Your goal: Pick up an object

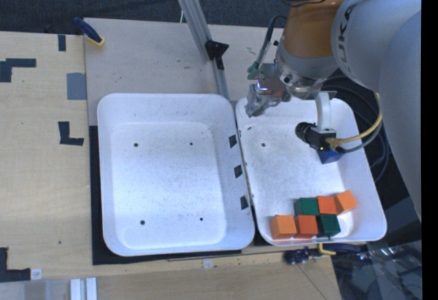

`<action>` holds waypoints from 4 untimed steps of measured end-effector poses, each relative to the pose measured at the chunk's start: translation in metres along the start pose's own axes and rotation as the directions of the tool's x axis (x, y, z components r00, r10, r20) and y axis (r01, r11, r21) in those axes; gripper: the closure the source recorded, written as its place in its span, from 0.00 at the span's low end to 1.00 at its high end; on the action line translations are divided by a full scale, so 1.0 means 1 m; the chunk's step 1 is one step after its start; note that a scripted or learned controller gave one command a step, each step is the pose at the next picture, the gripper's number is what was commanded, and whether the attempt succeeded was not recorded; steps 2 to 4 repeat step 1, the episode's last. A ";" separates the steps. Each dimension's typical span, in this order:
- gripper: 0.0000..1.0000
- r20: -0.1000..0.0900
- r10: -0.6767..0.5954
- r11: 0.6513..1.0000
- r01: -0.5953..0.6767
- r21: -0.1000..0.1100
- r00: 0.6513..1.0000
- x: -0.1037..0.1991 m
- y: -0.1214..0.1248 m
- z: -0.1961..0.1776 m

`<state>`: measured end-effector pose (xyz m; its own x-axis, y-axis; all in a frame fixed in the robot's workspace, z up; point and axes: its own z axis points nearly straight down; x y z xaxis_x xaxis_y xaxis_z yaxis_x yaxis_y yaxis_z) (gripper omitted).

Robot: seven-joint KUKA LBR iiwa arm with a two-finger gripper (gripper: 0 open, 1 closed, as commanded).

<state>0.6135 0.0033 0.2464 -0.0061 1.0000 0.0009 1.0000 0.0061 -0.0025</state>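
Over far-left corner of right bin (pixel 363 175), gripper (pixel 259 101) hanging above the rim, can't tell its state, nothing seen in it, orange and green blocks (pixel 313 215) clustered at near end of same bin, left bin (pixel 109 155) alongside.

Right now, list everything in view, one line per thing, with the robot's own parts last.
Bins: two, white, side by side on the bench.
Orange blocks: four, clustered at the near end of the right bin.
Green blocks: two, in the same cluster.
Blue object: one, in the right bin near its right wall, partly hidden.
Metal pole: one, grey, slanting over the bench behind the bins.
Arm: one, grey with orange band, entering from the right.
Gripper: one, above the right bin's far-left corner.
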 end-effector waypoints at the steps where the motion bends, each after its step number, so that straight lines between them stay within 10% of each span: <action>1: 1.00 0.000 -0.001 1.000 0.001 0.001 1.000 0.056 -0.012 0.009; 4: 1.00 0.000 -0.001 1.000 0.001 0.001 1.000 0.056 -0.012 0.009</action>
